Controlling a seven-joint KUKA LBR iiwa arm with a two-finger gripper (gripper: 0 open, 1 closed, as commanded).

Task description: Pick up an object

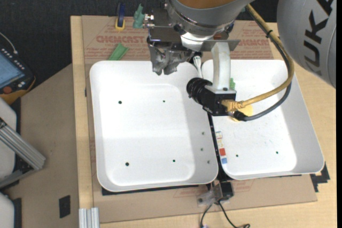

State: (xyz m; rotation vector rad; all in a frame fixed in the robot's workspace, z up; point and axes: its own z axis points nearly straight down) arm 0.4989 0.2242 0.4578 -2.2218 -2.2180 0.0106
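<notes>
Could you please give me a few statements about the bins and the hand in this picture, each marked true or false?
1. The hand is above the far edge of the left bin. True.
2. A green piece lies inside the left bin. False: it lies on the cardboard beyond that bin's far left corner.
3. The two bins stand side by side. True.
4. The yellow cable crosses the left bin. False: it runs over the right bin.
</notes>
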